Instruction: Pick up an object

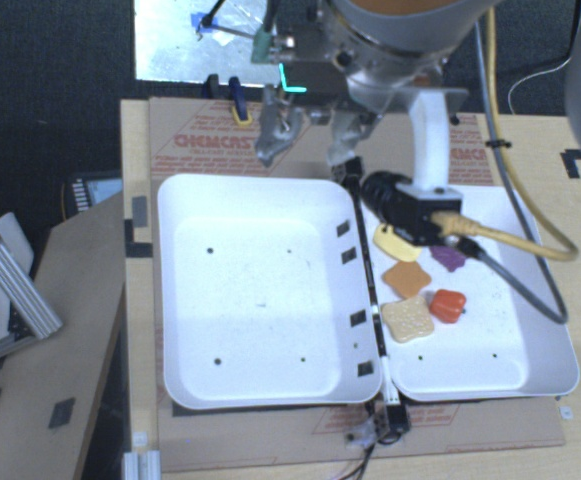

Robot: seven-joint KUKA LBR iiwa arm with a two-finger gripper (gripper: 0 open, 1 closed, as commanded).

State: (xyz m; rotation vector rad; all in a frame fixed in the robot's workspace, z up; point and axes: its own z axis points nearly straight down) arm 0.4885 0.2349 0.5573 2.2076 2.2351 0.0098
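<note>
Plainly, the end effector hangs with its fingers spread wide and nothing between them, above the bins' far rim. The toast piece, orange slice and red piece lie clustered below and to its right, so a descent could clip neighbours or the divider.

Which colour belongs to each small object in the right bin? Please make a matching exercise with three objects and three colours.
Objects:
1. the square piece nearest the divider
2. the round piece to its right
3. the small piece near the cable

Colours:
A. purple
B. beige
C. red

Pairs: 1-B, 2-C, 3-A
</note>
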